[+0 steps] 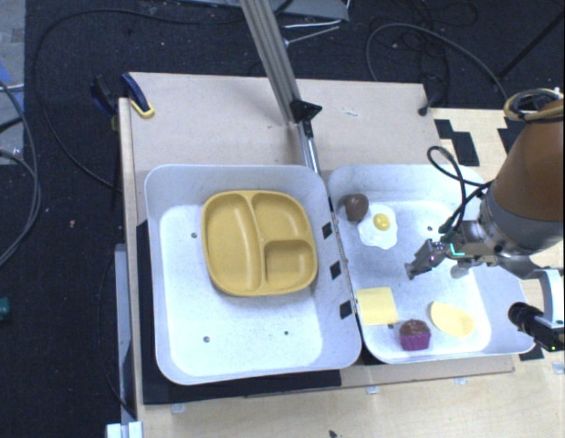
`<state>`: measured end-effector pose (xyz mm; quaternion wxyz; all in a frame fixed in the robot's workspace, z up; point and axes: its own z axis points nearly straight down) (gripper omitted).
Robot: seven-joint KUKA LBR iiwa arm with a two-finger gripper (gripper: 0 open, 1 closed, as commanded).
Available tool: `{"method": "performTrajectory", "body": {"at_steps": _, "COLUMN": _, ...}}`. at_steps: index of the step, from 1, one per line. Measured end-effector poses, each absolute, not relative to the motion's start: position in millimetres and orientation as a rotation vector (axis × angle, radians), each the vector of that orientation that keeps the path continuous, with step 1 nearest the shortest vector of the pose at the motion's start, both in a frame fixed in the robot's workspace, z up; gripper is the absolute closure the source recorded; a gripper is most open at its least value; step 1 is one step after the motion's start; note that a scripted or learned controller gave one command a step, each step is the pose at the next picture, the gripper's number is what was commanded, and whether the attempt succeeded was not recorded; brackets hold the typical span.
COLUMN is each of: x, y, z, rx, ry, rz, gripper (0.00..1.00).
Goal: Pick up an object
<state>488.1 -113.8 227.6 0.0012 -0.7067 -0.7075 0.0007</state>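
The right bin (419, 185) holds a brown ball (356, 206), a fried egg toy (379, 227), a yellow square block (377, 306), a purple cupcake-like toy (414, 335) and a pale yellow oval piece (452, 318). My gripper (424, 261) hangs over the middle of this bin, right of the egg and above the yellow oval piece. Nothing shows between its dark fingers.
The left bin (172, 336) carries a yellow divided plate (260, 242). A metal pole (273, 53) slants down from the top to the bins' shared edge. Cables lie on the dark floor around the bench.
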Motion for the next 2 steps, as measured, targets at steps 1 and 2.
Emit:
{"method": "performTrajectory", "body": {"at_steps": 1, "x": 488.5, "y": -113.8, "z": 228.0, "rx": -2.219, "ry": -2.222, "rz": 0.001, "gripper": 0.0}}
{"method": "performTrajectory", "body": {"at_steps": 2, "x": 480.2, "y": -118.8, "z": 168.7, "rx": -2.22, "ry": -2.214, "rz": 0.007, "gripper": 0.0}}
